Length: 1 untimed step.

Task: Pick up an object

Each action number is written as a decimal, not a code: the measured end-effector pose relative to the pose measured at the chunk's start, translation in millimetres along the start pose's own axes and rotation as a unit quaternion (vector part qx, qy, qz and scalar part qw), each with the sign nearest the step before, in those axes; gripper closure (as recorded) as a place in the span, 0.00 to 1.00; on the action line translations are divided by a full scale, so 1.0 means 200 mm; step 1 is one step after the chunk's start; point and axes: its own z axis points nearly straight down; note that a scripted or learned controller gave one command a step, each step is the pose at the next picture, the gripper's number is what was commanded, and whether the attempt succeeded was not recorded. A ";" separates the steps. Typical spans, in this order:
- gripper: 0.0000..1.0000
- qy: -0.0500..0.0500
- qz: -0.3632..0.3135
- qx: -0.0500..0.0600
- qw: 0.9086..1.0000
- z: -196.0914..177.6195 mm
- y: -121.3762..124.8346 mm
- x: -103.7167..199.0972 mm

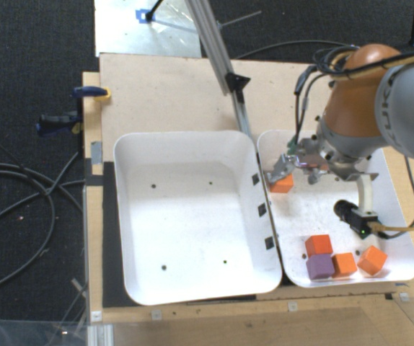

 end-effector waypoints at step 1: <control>0.00 -0.004 0.006 -0.002 1.000 0.12 0.25 -0.35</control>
